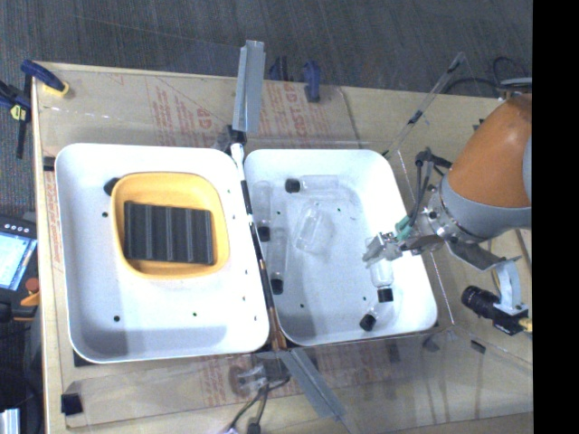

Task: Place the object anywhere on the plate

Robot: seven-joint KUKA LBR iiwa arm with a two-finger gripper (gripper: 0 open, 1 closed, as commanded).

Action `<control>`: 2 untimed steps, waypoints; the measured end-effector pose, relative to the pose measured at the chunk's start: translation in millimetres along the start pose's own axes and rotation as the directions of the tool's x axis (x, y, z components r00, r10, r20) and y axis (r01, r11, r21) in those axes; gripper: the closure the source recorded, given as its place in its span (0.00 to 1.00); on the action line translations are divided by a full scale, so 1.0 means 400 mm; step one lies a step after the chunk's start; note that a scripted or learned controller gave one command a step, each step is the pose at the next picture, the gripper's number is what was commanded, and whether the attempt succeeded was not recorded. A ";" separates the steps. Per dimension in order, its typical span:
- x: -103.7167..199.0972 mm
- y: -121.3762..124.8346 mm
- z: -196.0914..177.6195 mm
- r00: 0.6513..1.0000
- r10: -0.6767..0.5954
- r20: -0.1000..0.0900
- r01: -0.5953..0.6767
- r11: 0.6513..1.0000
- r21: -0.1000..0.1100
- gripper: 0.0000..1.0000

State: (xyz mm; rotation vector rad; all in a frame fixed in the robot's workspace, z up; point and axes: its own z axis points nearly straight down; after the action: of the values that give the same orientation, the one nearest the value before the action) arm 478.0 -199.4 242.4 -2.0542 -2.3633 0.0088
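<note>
A yellow plate [169, 193] with a dark ribbed centre lies in the left bin [81, 315]. Several clear vials with black caps lie scattered in the right bin [344, 165]. One vial [384, 283] lies near that bin's right wall. Another vial [368, 320] rests at the front right corner. My gripper [382, 248] hangs low over the right side of the right bin, directly above the upper end of the vial by the wall. Whether it touches that vial is unclear.
A clear plastic piece [312, 227] lies mid-bin. More vials lie along the right bin's left wall [263, 233] and near its back [298, 186]. The arm's orange band [493, 156] looms over the bench's right side. Clamps and cables sit around the bins.
</note>
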 end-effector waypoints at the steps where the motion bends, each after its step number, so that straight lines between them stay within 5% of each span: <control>1: 0.105 0.090 0.076 0.987 -0.162 0.003 0.162 0.987 -0.006 1.00; 2: 0.284 0.175 0.022 0.955 -0.297 0.006 0.297 0.955 -0.007 1.00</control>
State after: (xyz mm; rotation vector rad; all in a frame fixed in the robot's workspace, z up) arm 531.2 -77.1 233.4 -1.6799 -2.6520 0.0017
